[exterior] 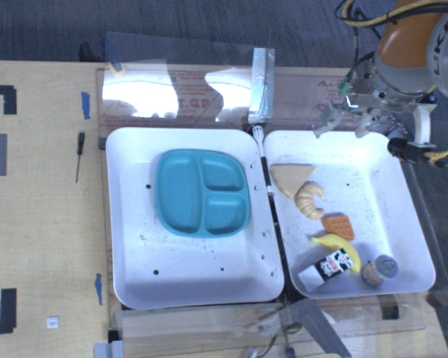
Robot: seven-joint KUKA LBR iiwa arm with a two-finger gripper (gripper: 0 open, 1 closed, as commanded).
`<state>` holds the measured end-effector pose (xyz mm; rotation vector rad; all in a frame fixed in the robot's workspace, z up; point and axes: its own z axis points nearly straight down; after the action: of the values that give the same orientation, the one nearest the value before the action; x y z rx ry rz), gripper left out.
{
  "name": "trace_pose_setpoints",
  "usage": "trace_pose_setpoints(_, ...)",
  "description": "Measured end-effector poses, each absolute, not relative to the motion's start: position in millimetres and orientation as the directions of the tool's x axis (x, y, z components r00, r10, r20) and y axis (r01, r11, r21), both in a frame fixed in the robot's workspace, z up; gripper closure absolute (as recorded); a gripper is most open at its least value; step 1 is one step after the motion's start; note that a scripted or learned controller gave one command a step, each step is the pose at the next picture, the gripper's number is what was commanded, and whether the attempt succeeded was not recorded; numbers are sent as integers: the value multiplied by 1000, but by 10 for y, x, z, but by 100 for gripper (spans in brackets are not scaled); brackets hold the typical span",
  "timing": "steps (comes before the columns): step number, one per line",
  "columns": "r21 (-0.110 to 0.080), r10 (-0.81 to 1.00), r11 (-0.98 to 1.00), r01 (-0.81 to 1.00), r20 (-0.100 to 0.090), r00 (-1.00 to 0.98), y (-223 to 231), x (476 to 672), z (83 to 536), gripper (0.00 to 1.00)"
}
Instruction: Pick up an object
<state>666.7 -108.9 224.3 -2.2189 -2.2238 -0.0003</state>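
Looks like a robotics lab: a wooden bench (pixel 37 222) marked with black tape, two white bins (pixel 131 274) on it, a clear shield (pixel 179 88) behind them, looped cables (pixel 373 2) overhead right.

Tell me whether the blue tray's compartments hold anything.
Empty: the blue tray in the left bin shows bare blue in all its compartments.

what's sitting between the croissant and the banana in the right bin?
In the camera view, a small orange-brown block lies between the croissant and the banana, close to the banana's upper edge.
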Motion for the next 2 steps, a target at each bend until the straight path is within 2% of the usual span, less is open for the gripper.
trace_pose_setpoints(1,13,999,-36,999,-1,36,-1005,6140,1001,0)
trace_pose_setpoints(2,25,999,42,999,-2,-42,-997,5769,957,0)
